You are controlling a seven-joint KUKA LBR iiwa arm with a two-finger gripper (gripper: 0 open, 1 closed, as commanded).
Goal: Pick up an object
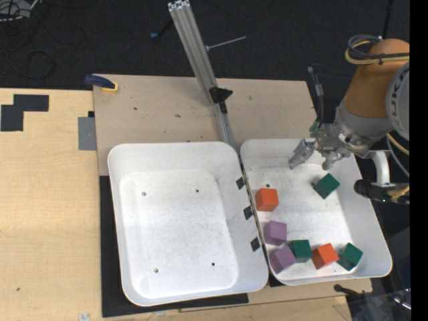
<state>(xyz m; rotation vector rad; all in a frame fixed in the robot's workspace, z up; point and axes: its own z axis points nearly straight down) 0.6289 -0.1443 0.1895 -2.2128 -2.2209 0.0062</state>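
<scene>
Camera view: the arm (374,85) reaches in from 3 o'clock, its gripper (319,158) spread wide with nothing between the fingers, above the right bin (374,246). A green cube (326,185) lies just at its 5 o'clock. An orange cube (267,199) sits toward 8 o'clock, beside the left bin (134,273).

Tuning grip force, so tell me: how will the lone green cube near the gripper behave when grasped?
The green cube looks rigid with flat faces, so it should likely slide, not roll. It sits skewed to the bin walls, so the gripper may twist it. Probably light.
</scene>
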